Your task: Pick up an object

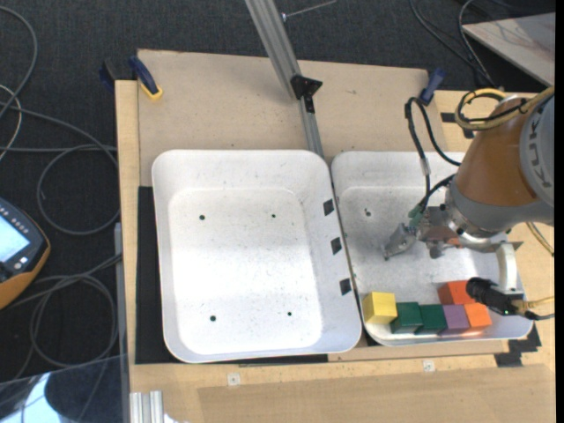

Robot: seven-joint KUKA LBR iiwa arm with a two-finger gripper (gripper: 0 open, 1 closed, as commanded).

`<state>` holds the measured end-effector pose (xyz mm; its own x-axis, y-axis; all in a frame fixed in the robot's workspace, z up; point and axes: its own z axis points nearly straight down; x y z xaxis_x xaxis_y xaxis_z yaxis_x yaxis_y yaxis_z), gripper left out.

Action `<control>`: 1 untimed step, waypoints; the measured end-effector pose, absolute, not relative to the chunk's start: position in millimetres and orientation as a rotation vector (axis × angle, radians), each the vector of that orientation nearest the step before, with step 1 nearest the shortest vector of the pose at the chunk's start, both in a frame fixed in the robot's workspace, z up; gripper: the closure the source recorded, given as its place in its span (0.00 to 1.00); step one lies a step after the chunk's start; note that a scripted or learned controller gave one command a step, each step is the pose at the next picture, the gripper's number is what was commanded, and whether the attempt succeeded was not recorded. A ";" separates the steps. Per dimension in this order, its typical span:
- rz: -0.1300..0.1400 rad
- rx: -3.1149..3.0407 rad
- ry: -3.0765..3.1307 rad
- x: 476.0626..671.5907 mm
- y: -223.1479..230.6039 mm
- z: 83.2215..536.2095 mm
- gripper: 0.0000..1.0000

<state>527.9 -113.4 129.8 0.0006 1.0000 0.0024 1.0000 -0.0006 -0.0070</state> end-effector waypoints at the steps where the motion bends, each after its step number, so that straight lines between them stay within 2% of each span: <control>1: -0.003 -2.221 -2.221 530.0 -113.2 143.3 1.00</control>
<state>530.0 -113.2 143.3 -0.0002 1.0000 0.0018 1.0000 0.0002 0.0012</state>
